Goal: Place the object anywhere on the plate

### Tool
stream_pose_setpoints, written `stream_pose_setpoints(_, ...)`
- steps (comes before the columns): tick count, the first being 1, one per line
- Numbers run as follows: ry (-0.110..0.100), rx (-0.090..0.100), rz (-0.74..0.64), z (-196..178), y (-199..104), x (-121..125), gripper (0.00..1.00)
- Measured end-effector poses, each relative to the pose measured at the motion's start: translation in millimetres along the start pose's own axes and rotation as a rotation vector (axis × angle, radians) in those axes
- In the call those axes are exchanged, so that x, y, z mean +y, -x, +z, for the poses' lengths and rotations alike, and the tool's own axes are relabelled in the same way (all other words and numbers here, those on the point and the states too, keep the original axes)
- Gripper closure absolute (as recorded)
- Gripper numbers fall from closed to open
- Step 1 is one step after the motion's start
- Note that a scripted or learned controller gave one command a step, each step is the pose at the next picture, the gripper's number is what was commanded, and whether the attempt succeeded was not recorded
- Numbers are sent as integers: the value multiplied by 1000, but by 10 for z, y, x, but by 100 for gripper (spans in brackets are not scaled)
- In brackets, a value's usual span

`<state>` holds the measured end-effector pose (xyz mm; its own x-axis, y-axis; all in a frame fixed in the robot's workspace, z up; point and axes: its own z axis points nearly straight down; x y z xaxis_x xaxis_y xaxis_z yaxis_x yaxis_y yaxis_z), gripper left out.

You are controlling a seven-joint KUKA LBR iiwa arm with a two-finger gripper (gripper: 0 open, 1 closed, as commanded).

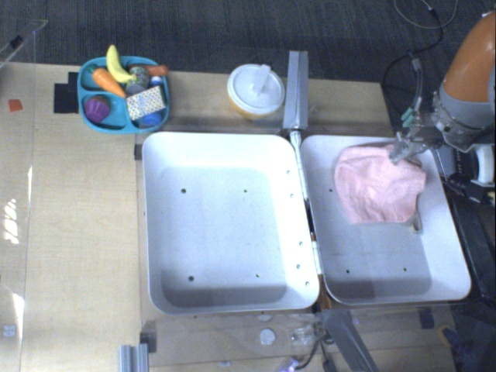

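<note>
2 shallow white bins side by side on a pale wooden bench (77, 231), listed relative to the metal divider post (297, 91) that stands at the far end of the seam between them.

Item 1: left bin (221, 223), left of the post, bare white floor.

Item 2: right bin (384, 262), right of the post. Holds 1 pink cloth (378, 183), crumpled, lying in the far half of the bin, toward its right wall.

Item 3: gripper (404, 147), right of the post, at the far right corner of the cloth, touching or just over its edge. Cannot tell how its tips are set or whether any cloth is caught.

Item 4: white lidded cup (256, 90), just left of the post, on the bench.

Item 5: blue compartment plate (124, 93), well left of the post, bearing 1 banana (116, 64), 1 carrot (107, 80) and other small toy foods.
</note>
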<state>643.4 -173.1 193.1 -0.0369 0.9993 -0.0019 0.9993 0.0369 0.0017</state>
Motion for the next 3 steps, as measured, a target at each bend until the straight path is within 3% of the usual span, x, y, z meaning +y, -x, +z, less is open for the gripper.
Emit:
stream_pose_setpoints(1,2,0,-8,-299,-9,26,100)
stream_pose_setpoints(3,2,2,-812,-239,-989,-52,100)
